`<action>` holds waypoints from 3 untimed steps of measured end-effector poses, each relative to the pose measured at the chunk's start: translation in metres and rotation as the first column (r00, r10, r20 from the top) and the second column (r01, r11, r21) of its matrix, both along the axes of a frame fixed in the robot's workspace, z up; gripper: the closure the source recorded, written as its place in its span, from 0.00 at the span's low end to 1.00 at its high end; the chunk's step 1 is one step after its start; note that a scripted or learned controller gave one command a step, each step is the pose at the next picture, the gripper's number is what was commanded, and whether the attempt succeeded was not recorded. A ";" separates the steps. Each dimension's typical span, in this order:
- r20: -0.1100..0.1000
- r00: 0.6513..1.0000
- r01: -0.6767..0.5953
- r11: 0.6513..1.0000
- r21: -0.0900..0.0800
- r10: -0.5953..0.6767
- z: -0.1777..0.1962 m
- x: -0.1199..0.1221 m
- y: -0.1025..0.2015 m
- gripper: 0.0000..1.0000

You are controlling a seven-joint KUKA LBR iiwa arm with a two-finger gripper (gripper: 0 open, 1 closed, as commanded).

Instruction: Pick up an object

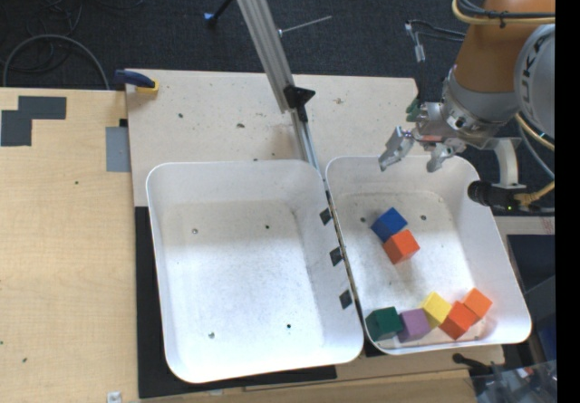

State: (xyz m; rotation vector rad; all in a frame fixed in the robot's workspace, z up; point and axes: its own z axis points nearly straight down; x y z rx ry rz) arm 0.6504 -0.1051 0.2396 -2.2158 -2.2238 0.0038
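Looking down at the bench, I judge the pick has barely begun: nothing has been lifted. The gripper (pixel 418 151) hangs above the far rim of the right bin (pixel 504 252), its two fingers spread apart with only air between them. So all of the job remains: choosing a block, descending, closing and lifting.

The candidates all lie in that right bin. Nearest the gripper are a blue cube (pixel 389 223) and a red-orange cube (pixel 401 246), touching each other near the bin's middle. Along the near wall runs a crowded row: a green cube (pixel 384 322), a purple cube (pixel 414 323), a yellow cube (pixel 437 307), a red cube (pixel 458 320) and an orange cube (pixel 478 302) (each one pressed against its neighbour, as far as I can tell).

The left bin (pixel 172 211) has no blocks in it. A slanted aluminium rail (pixel 267 39) crosses the bench and ends at the divide between the bins, well to the gripper's left, so I doubt it will hinder a descent. A small blue-and-yellow tool (pixel 136 80) sits at the bench's far left corner, out of play.

What worries me is the contact between blocks: fingers coming down on the blue cube could land on its red-orange partner, and the near row leaves little room beside the wall.
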 end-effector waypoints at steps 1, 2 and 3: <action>0.006 1.000 0.003 1.000 0.000 -0.003 -0.127 -0.043 0.007 0.00; 0.007 1.000 0.006 1.000 -0.003 -0.006 -0.101 -0.001 -0.045 0.00; -0.003 1.000 0.009 1.000 -0.001 -0.009 -0.089 -0.086 -0.079 0.00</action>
